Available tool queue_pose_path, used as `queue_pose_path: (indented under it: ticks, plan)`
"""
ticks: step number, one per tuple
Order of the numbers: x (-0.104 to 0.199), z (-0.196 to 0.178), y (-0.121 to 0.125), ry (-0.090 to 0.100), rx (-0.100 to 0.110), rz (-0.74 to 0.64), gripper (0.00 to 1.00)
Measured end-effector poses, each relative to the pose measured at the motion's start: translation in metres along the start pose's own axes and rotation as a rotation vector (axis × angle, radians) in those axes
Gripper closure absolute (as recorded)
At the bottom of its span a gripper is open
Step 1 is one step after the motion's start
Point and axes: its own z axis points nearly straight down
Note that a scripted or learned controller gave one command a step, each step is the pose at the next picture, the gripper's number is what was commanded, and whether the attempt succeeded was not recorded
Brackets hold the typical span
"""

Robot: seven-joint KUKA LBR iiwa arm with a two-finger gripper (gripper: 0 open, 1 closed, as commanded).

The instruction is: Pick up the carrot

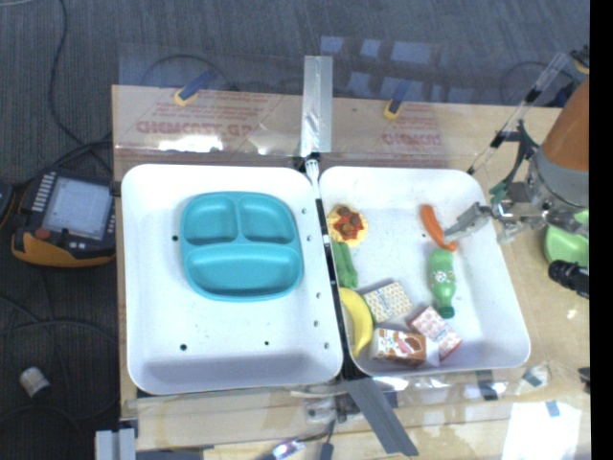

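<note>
Grey carpet surrounds bench; claw near carrot, grip perhaps open, unclear.

The right bin has open white floor along its far side and in its middle. The carrot lies there with a green bottle just beside its near end. Packets, a banana and a pizza slice crowd the near and left parts. The gripper hangs just right of the carrot.
</note>
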Motion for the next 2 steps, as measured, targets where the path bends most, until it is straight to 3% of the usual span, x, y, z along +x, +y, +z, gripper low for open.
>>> queue_pose_path:
  ticks: [1, 2]
  plan:
    - [0.041, -0.032, -0.016, -0.001, 0.000, 0.102, 0.00]
    - [0.005, 0.018, 0.049, -0.007, 0.002, 0.004, 0.00]
